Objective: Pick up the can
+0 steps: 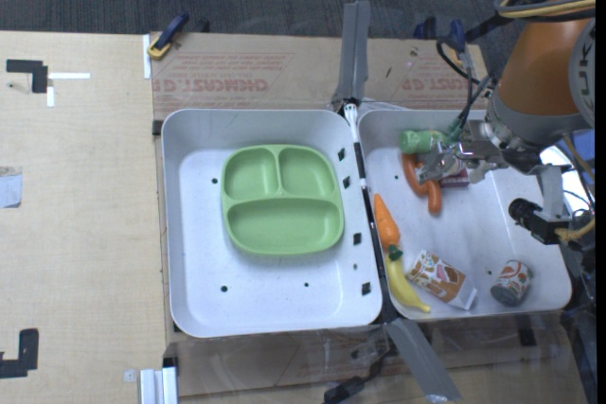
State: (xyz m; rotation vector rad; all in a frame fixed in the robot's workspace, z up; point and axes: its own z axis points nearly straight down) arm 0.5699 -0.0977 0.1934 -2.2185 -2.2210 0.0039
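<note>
The can (512, 282), white with orange-red markings and a grey end, lies on its side near the front right corner of the right bin (478, 227). My gripper (441, 166) hangs over the back of that bin, well behind and to the left of the can. It sits just above a red-orange sausage-shaped item (421, 184) and next to a green object (415, 142). Nothing can be made out held in it.
A carrot (385, 220), a banana (403, 285) and a white and orange carton (438, 278) lie along the right bin's left and front side. The left bin (189, 232) holds a green divided plate (282, 200). A black cable fitting (535, 220) hangs near the can.
</note>
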